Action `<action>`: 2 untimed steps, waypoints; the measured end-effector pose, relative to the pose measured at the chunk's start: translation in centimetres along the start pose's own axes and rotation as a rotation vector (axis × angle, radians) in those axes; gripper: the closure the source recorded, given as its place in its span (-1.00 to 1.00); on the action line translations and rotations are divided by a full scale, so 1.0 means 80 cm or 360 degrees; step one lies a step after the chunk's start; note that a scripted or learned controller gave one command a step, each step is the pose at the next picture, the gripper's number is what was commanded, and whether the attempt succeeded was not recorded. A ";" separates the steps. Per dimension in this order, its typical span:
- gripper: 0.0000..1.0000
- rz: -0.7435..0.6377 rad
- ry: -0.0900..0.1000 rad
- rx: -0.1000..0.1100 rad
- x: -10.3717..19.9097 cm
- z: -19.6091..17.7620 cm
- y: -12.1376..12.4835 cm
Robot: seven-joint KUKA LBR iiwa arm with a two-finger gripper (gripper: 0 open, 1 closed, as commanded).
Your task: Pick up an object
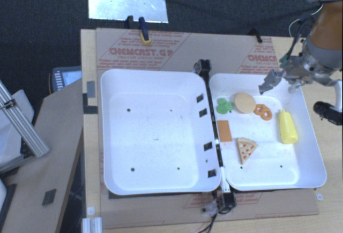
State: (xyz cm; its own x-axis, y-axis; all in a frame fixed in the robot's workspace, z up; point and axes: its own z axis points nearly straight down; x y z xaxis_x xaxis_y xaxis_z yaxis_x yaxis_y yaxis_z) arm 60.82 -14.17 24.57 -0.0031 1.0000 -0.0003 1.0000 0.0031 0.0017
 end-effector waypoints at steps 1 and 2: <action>-1.00 -0.0007 -0.0002 -0.0005 0.015 0.072 0.079; -1.00 0.0007 -0.0001 0.0005 -0.017 0.051 0.006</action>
State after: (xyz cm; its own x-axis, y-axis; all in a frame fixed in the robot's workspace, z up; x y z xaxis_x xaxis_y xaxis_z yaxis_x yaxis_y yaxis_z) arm 61.34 -15.56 20.53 0.0014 1.0000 -0.0006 1.0000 -0.0014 -0.0011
